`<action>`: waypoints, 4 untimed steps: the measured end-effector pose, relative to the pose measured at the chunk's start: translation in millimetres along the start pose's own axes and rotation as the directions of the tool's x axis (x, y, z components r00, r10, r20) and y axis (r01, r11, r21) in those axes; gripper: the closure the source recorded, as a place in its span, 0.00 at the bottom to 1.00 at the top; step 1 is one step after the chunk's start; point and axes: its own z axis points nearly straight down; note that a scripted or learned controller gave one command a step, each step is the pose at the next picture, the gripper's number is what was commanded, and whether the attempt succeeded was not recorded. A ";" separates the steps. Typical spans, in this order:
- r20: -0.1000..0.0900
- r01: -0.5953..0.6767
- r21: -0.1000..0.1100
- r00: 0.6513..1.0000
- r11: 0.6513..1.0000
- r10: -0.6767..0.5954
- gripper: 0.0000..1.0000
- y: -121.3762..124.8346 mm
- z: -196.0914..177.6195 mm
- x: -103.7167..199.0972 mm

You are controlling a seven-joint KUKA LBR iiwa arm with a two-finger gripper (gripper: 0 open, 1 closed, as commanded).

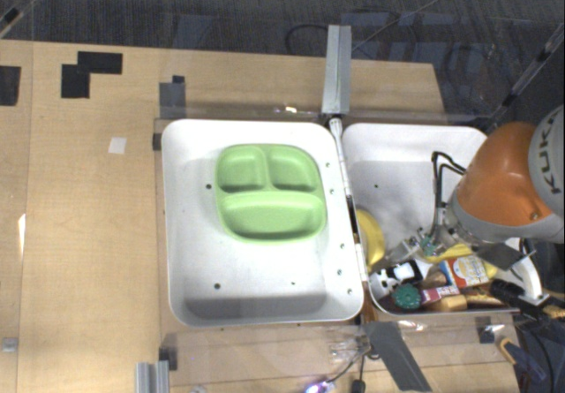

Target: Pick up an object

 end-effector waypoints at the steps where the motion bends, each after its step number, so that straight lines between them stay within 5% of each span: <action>1: -0.004 -0.397 0.012 0.918 0.918 0.398 0.00 15.9 1.8 3.0; 2: -0.006 -0.393 0.008 0.919 0.919 0.393 1.00 19.1 -9.5 3.8; 4: -0.004 -0.436 0.017 0.900 0.900 0.436 1.00 44.0 3.2 -10.3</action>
